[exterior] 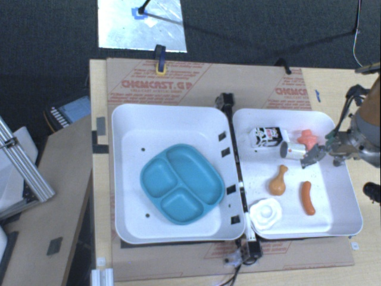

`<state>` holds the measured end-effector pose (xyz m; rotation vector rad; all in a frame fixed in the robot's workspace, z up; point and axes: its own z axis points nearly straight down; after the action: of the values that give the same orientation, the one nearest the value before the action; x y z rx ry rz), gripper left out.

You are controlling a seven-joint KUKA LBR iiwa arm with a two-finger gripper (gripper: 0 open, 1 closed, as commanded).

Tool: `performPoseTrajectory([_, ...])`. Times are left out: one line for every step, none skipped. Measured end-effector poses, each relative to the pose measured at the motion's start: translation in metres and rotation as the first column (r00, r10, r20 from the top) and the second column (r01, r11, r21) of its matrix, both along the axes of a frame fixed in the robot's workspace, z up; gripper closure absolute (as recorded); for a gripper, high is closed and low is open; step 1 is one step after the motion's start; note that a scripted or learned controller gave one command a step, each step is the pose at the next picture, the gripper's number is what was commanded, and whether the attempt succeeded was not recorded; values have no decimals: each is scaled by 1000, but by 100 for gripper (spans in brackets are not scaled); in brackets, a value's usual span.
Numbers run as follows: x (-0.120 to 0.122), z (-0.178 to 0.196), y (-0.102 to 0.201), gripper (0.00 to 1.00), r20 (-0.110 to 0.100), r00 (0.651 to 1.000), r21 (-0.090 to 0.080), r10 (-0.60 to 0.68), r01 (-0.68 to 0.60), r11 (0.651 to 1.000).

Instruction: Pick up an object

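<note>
My claw (311,157) hangs over the right bin (345,219) near its right edge, can't tell how wide it's open. Just beside it sits a little white can (292,151), lying on its side with a dark end, near a pink toy (308,138).

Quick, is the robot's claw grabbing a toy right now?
Gripper: over the right bin, near the pink toy; whether it holds anything cannot be told.

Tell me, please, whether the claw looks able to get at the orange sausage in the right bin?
Probably yes: the sausage lies alone on bare bin floor, just below the claw, with nothing over it.
</note>
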<state>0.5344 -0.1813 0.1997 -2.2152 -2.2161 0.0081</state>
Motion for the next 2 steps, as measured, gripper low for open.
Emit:
performPoseTrajectory([3, 5, 0, 0, 10, 1000, -2, 3, -3, 1000])
performPoseTrajectory([8, -56, -1, 0, 7, 1000, -1, 1, -1, 1000])
